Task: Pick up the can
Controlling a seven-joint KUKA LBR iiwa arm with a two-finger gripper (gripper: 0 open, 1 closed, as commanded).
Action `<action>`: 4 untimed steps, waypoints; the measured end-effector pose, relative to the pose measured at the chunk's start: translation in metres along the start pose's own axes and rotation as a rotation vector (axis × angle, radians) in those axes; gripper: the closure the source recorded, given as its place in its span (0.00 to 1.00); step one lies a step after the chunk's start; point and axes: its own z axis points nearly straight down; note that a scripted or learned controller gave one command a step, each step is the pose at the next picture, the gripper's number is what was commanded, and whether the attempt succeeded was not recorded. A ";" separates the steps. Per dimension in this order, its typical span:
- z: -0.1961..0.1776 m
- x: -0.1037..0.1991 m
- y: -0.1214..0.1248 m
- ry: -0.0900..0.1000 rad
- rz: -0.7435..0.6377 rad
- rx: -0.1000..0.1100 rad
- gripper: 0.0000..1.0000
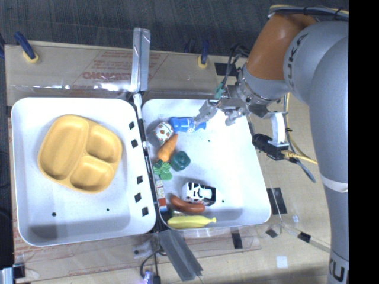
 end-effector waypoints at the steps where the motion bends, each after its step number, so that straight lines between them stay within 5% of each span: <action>1: -0.039 0.010 -0.083 -0.001 -0.307 -0.002 0.00; 2: 0.033 0.071 -0.076 0.000 -0.018 0.004 0.00; 3: 0.107 0.025 -0.031 -0.001 -0.055 -0.001 0.00; 4: 0.131 0.015 -0.029 0.000 -0.038 0.000 0.00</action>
